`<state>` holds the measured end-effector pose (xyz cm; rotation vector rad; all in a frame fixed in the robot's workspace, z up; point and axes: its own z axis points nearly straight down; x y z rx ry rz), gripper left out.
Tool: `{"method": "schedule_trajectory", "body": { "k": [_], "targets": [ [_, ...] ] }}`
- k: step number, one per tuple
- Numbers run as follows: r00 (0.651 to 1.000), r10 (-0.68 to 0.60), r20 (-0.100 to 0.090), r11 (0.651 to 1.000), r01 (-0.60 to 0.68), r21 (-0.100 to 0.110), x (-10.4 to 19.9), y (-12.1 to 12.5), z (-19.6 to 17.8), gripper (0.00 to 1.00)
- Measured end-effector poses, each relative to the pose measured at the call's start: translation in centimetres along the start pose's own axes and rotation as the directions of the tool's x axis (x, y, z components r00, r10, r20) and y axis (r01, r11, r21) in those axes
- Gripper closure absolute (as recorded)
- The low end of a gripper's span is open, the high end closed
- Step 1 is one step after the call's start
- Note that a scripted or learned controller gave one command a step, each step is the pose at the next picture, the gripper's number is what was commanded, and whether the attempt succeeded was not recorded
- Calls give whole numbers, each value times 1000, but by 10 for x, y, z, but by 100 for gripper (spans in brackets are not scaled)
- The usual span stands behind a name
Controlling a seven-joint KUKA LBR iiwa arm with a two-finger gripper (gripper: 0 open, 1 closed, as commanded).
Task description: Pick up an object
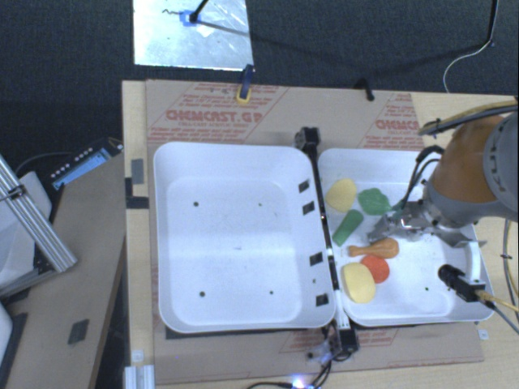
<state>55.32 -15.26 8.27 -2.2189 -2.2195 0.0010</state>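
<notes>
In the right bin (422, 298) lie a yellow piece (341, 194), a round green piece (374, 201), a long green piece (347, 227), an orange piece (375, 250), a red piece (375, 268) and another yellow piece (358, 283). The gripper (388, 229) hangs just above the orange piece; whether it grips cannot be told.

You had a wooden bench (134, 298) covered by a brown cardboard sheet (219, 113) with red lettering. Two shallow white bins sat side by side on it, touching: the left bin (235, 241) and the right bin (405, 298). A yellow clip (243, 96) lay near the sheet's far edge.
</notes>
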Motion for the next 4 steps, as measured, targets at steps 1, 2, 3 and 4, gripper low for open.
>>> {"method": "schedule_trajectory", "body": {
  "k": [1, 2, 3, 4],
  "targets": [
    [1000, 2, 0, 1000, -2, 2, 4, -70, -1, 0],
    [1000, -1, 2, 1000, 1, -7, 4, -65, -12, 100],
    [1000, -12, 0, 1000, 12, -10, 69, 6, -11, 100],
    [1000, -11, 2, 1000, 11, -20, 109, 75, -109, 100]
  ]
}}
